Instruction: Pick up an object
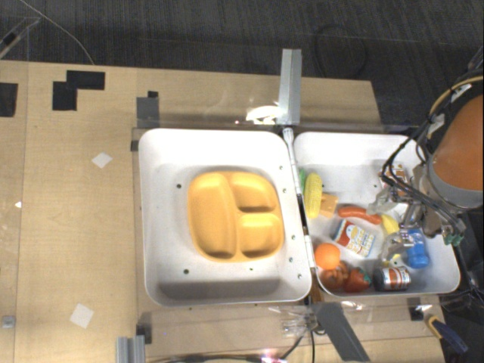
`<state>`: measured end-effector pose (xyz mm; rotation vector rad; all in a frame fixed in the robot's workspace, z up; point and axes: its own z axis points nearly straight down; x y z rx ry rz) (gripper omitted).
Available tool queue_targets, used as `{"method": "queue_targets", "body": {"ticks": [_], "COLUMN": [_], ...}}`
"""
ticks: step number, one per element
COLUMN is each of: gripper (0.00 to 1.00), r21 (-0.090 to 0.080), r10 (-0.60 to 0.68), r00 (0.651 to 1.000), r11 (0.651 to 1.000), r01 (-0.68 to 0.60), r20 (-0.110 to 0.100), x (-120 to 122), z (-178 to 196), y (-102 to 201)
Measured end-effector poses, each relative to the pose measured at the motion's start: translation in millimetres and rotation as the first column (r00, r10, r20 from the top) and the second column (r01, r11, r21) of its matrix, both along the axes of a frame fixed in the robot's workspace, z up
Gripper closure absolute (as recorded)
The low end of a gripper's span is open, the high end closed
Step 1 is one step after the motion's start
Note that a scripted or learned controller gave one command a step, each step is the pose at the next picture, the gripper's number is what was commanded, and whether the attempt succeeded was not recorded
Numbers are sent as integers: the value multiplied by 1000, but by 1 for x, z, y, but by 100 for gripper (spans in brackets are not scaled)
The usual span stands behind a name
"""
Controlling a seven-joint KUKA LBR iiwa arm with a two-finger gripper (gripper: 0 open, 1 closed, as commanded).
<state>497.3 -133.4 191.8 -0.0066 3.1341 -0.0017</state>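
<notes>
**Arm low over the crowded right bin, toys packed beneath it**

Two white bins side by side on the bench. Left bin [162, 225] carries one thing: a yellow divided tray [233, 214], three compartments, sitting about centre, nothing in the compartments.

Right bin [344, 153] is where it's busy, all the stuff bunched in the near half. Far-left by the divider: a corn cob [311, 191], yellow w/ green husk, and just beside it a small orange-yellow block [329, 203]. Next, a red-orange carrot-like piece [359, 214] lying across, touching the top of a white pouch [355, 238] w/ a red-orange top and printed label; print too small to read. Below that an orange [327, 256], round, by the near-left corner, and pressed against it a dark red-brown lumpy item [349, 278], can't ID it. Near edge: a small can [392, 278] on its side, red and silver, label unreadable. Just right of it a blue piece [417, 257]. A bit of yellow [389, 224] peeks out under the wrist.

Gripper [404, 229] comes in from the right, grey arm w/ orange band, cables trailing. It hangs over the bin's right-middle, right above the yellow bit and blue piece, the can just nearer the camera, pouch just to its left. Corn and orange are well apart from it. Gripper opening: can't tell, hardware and cables blur together there. Nothing visibly lifted.
</notes>
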Motion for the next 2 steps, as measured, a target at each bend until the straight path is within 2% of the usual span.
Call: {"method": "queue_targets", "body": {"ticks": [1,2], "gripper": [0,0], "r21": [-5,-1], "r10": [97,-68], "r00": [995,998], "r11": [995,998], "r01": [-97,68], "r20": [10,8], "x": [56,122], "z": [-100,-7], "y": [-55,-63]}}
